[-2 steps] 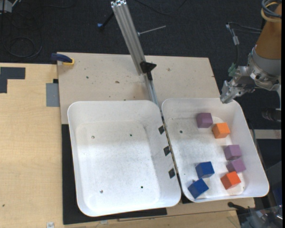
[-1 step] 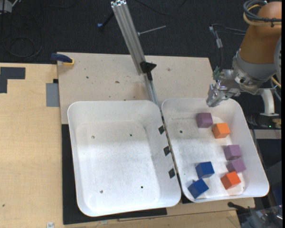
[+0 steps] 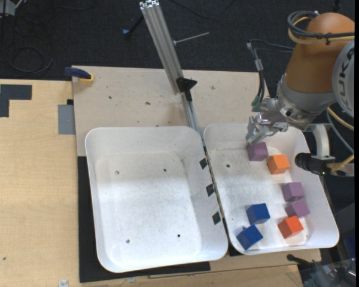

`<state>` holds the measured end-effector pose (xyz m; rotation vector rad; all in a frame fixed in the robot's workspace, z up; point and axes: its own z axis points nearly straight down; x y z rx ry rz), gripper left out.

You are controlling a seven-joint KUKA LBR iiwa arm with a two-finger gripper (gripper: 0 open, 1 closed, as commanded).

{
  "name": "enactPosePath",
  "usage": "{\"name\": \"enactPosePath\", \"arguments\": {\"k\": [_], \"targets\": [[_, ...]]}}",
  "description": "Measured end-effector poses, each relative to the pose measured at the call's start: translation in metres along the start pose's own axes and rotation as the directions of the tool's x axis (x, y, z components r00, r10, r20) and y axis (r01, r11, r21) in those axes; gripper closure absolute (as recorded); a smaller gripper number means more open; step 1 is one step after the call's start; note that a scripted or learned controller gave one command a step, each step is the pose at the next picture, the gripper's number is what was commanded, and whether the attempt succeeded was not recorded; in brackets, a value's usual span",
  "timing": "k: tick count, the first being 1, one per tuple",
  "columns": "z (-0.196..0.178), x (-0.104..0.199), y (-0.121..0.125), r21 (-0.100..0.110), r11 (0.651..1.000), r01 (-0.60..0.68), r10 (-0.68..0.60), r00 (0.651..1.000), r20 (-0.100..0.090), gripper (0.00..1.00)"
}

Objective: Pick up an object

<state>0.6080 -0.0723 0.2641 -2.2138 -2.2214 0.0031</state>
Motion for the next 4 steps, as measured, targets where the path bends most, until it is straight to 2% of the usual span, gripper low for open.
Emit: {"name": "enactPosePath", "arguments": {"k": [1,3,4], "targets": [[0.001,0.046,-0.015,0.000,1.000,0.001,-0.001,1.000,0.000,1.00],[0.027,0.140,-0.058,0.002,1.000,0.001,-0.001,1.000,0.001,1.00],[0.026,0.137,-0.057,-0.001,1.000,-0.007,0.007,1.000,0.002,0.00]]}}
